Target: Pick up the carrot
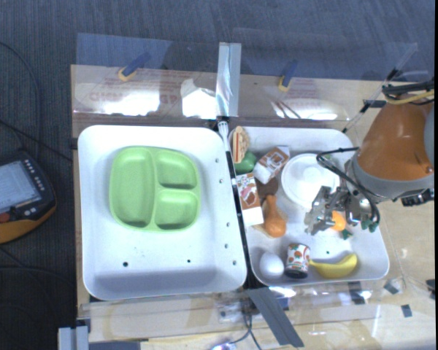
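The carrot (339, 221) is a small orange piece with a green end, at the middle right of the right bin (376, 265). My gripper (337, 216) hangs right over it, fingers on either side, and the orange body shows between them, so it looks shut on the carrot. Whether the carrot is off the bin floor is not clear. The grey arm with its orange band (398, 148) reaches in from the right.
An orange pear-shaped toy (272, 221) lies just left of the gripper. Near the front are a banana (334, 266), a small can (297, 259) and a white egg (271, 265). A white bowl (303, 177) and small boxes (271, 165) sit behind. The left bin holds a green divided plate (155, 187).
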Controlling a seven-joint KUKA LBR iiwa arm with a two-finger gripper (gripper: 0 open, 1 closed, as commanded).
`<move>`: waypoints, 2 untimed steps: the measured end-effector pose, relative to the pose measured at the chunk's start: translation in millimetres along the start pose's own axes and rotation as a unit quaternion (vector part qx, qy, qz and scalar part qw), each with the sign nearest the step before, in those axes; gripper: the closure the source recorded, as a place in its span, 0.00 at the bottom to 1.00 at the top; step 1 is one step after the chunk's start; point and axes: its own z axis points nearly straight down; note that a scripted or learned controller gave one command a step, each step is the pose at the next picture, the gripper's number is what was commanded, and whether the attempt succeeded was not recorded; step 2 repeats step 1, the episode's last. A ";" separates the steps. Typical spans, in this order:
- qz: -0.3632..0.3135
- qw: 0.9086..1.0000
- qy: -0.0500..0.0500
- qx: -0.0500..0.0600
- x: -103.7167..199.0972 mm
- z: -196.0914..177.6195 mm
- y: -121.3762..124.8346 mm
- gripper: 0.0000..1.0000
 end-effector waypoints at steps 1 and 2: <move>-0.011 1.000 -0.002 -0.001 45.5 -73.8 55.9 1.00; -0.011 1.000 -0.002 -0.001 45.5 -73.8 55.9 1.00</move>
